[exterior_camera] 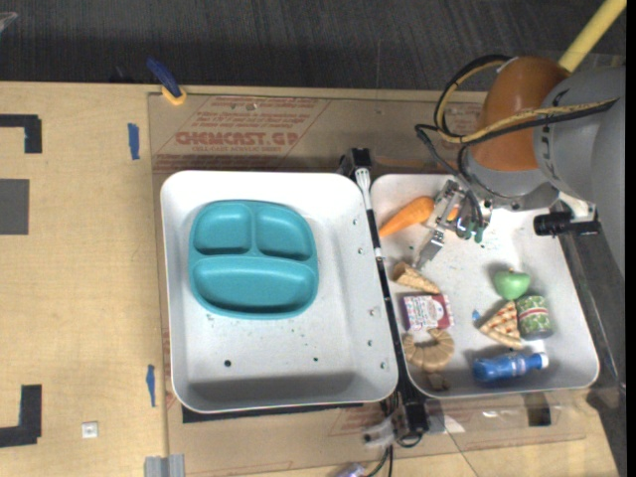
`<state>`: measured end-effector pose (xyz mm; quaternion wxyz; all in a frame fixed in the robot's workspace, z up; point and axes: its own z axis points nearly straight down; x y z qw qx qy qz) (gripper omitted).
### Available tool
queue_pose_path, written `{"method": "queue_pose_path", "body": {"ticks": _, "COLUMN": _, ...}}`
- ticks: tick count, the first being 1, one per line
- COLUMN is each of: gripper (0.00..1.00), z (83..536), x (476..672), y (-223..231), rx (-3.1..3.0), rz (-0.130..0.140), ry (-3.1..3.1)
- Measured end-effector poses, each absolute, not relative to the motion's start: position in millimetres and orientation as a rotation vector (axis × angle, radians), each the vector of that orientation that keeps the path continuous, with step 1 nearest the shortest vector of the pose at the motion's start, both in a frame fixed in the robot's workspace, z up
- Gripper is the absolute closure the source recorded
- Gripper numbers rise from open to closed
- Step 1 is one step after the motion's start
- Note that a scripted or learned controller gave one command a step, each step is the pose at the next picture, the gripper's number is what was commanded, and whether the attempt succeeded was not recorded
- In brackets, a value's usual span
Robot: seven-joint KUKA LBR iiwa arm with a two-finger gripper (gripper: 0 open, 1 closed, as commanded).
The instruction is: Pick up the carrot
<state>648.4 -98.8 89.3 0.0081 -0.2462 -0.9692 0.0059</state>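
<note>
The orange carrot [405,217] lies in the right bin [571,296], near its back left corner, pointing at the divider between the bins. My gripper [438,227] hangs low just right of the carrot's thick end, reaching in from the right under the orange-banded wrist [517,117]. It looks open: one finger [425,250] points down-left toward the bin floor, and the other sits by the carrot's end. The carrot rests on the bin floor and is not between the fingers.
The right bin also holds a wedge of food [415,278], a pink packet [425,313], a cookie-like piece [431,350], a green item [513,284], a pizza slice [504,324], a small can [534,315] and a blue bottle [507,366]. The left bin [189,366] bears a teal divided plate [254,257].
</note>
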Motion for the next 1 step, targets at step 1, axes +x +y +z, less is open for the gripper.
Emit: {"method": "queue_pose_path", "body": {"ticks": 1, "gripper": 1.00, "z": 105.1, "x": 657.3, "y": -99.7, "rx": -0.776, "rz": 0.020, "ry": -3.067}}
